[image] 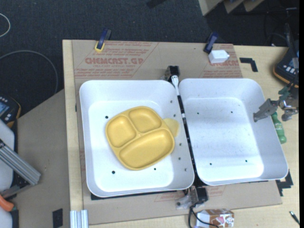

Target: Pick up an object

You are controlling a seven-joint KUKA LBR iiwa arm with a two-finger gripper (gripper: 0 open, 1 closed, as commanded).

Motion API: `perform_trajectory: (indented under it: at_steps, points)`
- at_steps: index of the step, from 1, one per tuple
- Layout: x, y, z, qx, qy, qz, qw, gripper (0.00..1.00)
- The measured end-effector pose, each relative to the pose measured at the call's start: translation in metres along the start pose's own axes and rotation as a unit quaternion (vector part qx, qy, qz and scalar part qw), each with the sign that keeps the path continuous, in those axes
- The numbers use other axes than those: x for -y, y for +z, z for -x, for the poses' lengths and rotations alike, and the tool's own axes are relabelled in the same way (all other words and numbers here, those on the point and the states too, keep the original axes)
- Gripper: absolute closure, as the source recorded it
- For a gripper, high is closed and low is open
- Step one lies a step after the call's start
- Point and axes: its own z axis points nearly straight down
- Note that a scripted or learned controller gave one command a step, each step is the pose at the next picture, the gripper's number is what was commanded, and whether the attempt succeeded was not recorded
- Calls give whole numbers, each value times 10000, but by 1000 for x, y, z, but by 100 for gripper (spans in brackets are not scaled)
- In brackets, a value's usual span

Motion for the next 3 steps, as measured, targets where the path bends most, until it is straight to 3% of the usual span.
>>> perform_trajectory:
  at_steps: [1, 2, 3]
  points:
    - [25, -144, -40, 19, -26, 98, 9999, 0]
    - [25, -262, -95, 9, -34, 91, 10000, 0]
    - [25, -265, -92, 12, -5, 31, 10000, 100]
